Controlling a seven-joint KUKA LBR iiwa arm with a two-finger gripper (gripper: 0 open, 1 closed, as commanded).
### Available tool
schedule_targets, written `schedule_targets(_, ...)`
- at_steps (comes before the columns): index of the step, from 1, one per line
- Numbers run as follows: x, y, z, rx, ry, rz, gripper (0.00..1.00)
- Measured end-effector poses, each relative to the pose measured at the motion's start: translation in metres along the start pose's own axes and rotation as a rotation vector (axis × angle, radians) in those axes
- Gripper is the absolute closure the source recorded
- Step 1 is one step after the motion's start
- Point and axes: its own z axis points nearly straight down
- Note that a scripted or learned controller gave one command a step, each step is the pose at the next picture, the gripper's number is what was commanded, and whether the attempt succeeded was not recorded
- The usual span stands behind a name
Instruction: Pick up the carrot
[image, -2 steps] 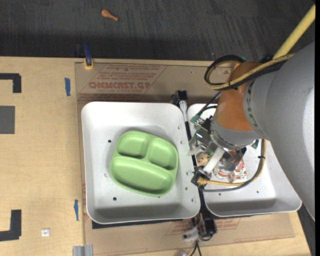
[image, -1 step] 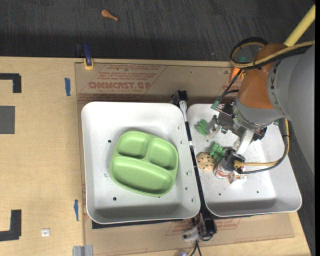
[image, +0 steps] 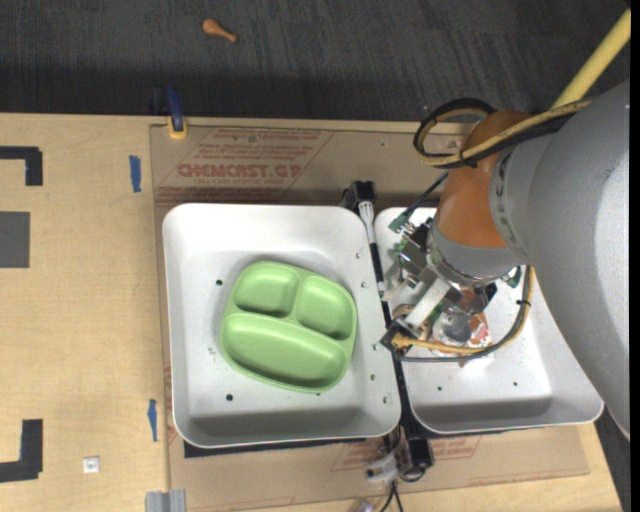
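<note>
Here the claw hangs low in the right bin, centre right of the frame; I cannot tell its state. An orange patch just right of it may be the carrot, long axis unreadable.

One camera hangs fixed above the bench, looking down at a slant from fairly close. It takes in both white bins, the left bin and the right bin, with the arm entering from the right.
</note>
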Motion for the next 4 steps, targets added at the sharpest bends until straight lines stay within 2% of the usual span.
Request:
schedule_targets(1, -0.034, 0.059, 0.000, -0.005, 0.001, 0.004, 0.00)
schedule_targets(2, -0.069, 0.099, 0.011, -0.004, 0.001, 0.136, 0.00)
schedule_targets(3, -0.072, 0.116, 0.035, -0.002, 0.002, 0.563, 0.00)
schedule_targets(4, -0.125, 0.179, 0.093, -0.001, 0.002, 0.590, 0.00)
